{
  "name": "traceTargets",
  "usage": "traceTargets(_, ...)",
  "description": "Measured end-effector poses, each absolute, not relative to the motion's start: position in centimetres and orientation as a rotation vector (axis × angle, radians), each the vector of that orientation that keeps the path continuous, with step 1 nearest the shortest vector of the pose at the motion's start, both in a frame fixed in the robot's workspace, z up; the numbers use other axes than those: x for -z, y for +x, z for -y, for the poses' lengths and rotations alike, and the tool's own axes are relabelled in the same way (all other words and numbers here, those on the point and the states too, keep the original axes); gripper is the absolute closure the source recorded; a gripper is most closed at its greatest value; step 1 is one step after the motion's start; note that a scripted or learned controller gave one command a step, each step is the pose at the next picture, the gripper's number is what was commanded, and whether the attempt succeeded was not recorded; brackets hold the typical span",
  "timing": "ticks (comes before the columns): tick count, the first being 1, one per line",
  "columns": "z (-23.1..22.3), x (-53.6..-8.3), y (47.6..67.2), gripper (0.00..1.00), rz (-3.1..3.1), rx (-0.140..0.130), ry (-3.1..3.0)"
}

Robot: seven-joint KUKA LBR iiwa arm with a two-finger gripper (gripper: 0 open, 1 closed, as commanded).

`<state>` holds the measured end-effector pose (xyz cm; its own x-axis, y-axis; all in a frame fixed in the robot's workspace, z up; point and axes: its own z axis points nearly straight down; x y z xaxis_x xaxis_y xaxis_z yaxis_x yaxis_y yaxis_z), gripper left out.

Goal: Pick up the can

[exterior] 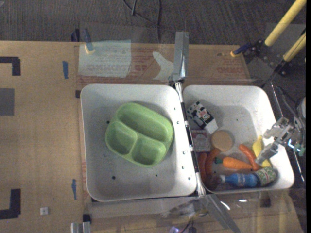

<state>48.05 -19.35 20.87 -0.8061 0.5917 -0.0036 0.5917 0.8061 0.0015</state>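
The can (pixel 222 140) stands upright in the middle of the right bin (pixel 243 98), showing its round tan top. It sits just right of a small red and white packet (pixel 199 140). My gripper (pixel 267 145) hangs over the bin's right side, well to the right of the can and apart from it. Its fingers (pixel 268 153) look spread open with nothing between them. Below them lie a yellow item (pixel 257 145) and an orange carrot (pixel 248 155).
A black and white carton (pixel 201 114) lies at the right bin's left wall. Another carrot (pixel 236 164), a blue bottle (pixel 241 180) and a reddish item (pixel 210 160) crowd the front. The left bin (pixel 97 178) holds a green divided plate (pixel 140 134).
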Motion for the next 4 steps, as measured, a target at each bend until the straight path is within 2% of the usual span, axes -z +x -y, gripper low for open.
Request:
traceTargets(1, 19.8, -23.1, 48.1, 0.00, -2.846, 0.000, 1.314)
traceTargets(2, 17.5, -9.7, 48.2, 0.00, -2.863, -0.002, 1.269)
traceTargets(3, 13.7, -8.7, 48.1, 0.00, -2.814, -0.001, 1.384)
traceTargets(4, 15.0, -12.1, 48.1, 0.00, -3.021, -0.001, 0.841)
